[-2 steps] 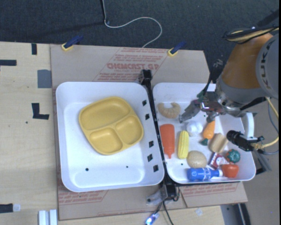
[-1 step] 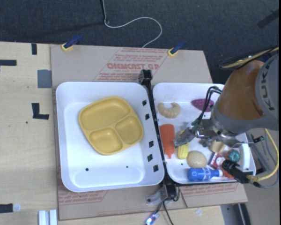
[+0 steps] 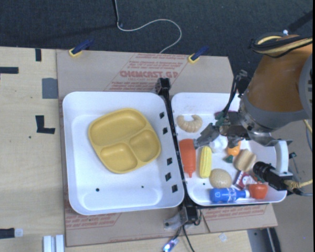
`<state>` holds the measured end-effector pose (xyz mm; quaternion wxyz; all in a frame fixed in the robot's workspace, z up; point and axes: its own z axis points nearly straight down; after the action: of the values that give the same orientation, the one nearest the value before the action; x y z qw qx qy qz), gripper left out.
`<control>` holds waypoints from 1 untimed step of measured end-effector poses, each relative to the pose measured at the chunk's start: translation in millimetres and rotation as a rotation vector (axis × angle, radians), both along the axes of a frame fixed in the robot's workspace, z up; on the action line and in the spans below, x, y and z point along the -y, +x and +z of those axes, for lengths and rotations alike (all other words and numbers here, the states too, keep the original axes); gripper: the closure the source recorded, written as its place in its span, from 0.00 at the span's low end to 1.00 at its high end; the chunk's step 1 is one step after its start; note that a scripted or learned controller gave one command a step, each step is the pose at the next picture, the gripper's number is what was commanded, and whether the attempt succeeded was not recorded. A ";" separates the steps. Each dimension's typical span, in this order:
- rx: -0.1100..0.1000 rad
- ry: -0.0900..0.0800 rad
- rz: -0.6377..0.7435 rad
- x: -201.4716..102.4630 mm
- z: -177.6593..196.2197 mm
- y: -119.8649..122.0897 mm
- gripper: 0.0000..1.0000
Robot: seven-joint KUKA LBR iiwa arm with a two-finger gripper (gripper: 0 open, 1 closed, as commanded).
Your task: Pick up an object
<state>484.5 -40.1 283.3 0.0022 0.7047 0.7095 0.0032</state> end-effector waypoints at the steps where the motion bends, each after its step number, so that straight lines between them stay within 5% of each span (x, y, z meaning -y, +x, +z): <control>1: -0.011 -0.001 -0.005 2.3 3.7 -1.3 1.00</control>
<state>483.2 -42.4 287.0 -0.0013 0.7064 0.7078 -0.0011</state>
